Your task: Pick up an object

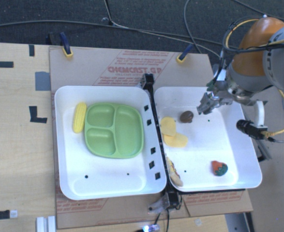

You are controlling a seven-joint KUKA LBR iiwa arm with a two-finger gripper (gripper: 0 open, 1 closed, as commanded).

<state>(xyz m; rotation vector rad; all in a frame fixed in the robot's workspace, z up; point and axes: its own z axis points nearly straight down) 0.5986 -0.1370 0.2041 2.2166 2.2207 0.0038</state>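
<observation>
Gripper (205, 105) over right bin (238, 144) back edge, finger state unclear; brown object (186, 116) just beside

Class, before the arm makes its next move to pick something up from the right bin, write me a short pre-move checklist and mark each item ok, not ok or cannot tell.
1. Pincer is over the right bin: ok.
2. A target lies near: small brown object sits just left of the pincer: ok.
3. Brown object stands apart from the yellow pieces: ok.
4. Pincer open enough for a grasp: cannot tell.
5. Pincer already holds something: cannot tell.
6. Red and green object is out of the path, near the front right corner: ok.
</observation>
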